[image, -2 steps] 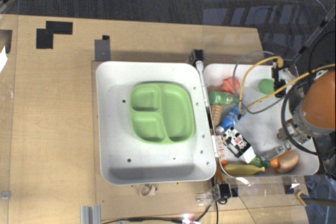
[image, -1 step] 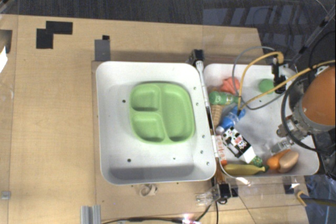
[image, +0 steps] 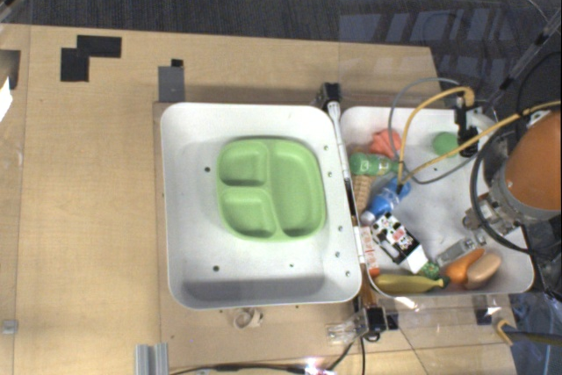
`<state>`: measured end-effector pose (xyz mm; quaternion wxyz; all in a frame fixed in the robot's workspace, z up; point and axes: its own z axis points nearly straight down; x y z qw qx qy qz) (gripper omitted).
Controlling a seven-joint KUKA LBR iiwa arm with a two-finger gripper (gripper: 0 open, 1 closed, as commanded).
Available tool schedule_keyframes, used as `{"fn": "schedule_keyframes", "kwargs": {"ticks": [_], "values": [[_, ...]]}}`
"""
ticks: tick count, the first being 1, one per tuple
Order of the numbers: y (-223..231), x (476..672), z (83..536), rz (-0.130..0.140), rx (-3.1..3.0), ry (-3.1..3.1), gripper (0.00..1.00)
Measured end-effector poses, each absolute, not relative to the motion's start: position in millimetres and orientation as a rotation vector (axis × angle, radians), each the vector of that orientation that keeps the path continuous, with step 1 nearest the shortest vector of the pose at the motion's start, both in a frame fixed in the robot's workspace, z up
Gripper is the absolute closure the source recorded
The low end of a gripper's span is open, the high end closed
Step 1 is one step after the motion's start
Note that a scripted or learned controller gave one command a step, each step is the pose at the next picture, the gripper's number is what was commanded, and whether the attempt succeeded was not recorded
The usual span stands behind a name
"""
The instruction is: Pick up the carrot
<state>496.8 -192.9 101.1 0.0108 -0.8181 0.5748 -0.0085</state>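
The carrot (image: 460, 267), orange with a green stub at its left end, lies near the front edge of the right bin (image: 437, 205). It sits between a yellow banana (image: 407, 284) and a beige potato-like item (image: 484, 270). The arm (image: 534, 171) reaches in from the right, its orange band over the bin's right side. Its gripper (image: 458, 251) shows as a grey part just above the carrot, close to it or touching it. The wrist and cables hide most of the gripper.
The right bin also holds a blue bottle (image: 383, 201), a green bottle (image: 370, 163), a salmon-red item (image: 386, 141), a green ball (image: 445, 141) and a black-and-white box (image: 396, 238). The left bin (image: 189, 215) holds a green divided plate (image: 268, 188). Yellow and black cables (image: 439, 155) loop over the right bin.
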Motion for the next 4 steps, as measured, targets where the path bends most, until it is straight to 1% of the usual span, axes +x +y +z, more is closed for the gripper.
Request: {"fn": "schedule_keyframes", "kwargs": {"ticks": [1,2,3,4], "values": [[-190.5,500.4,112.4,-0.035,-2.548,1.789,1.0],[-190.6,500.2,112.1,-0.034,-2.547,1.789,0.0],[-191.1,491.9,88.9,-0.017,-2.688,1.608,0.0],[-189.9,492.5,88.8,-0.024,-2.905,1.167,0.0]]}}
